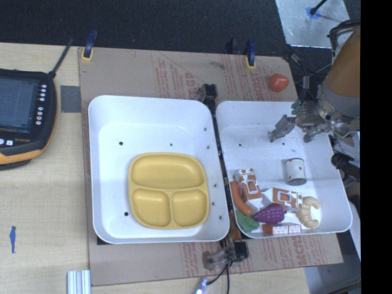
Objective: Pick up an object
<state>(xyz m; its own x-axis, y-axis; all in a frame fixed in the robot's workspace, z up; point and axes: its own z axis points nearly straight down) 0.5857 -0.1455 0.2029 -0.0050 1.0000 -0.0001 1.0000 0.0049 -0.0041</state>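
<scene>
My gripper (294, 133) hangs over the upper right part of the right bin (257, 118), its two grey fingers spread open with nothing between them. Below it a small grey can (295, 171) lies on its side on the bin floor. Along the bin's front edge lie a purple bunch of grapes (269, 213), an orange carrot (240, 199), a green piece (247, 223), a croissant (308, 212) and two small printed boxes (247, 181) (286, 197). The gripper is well clear of all of them.
The left bin (110, 121) holds a yellow divided plate (168, 189). A red tomato (278, 82) lies on the cardboard behind the right bin. An orange-edged teach pendant (21, 115) rests at far left. Clamps (250, 52) hold the cardboard's back edge.
</scene>
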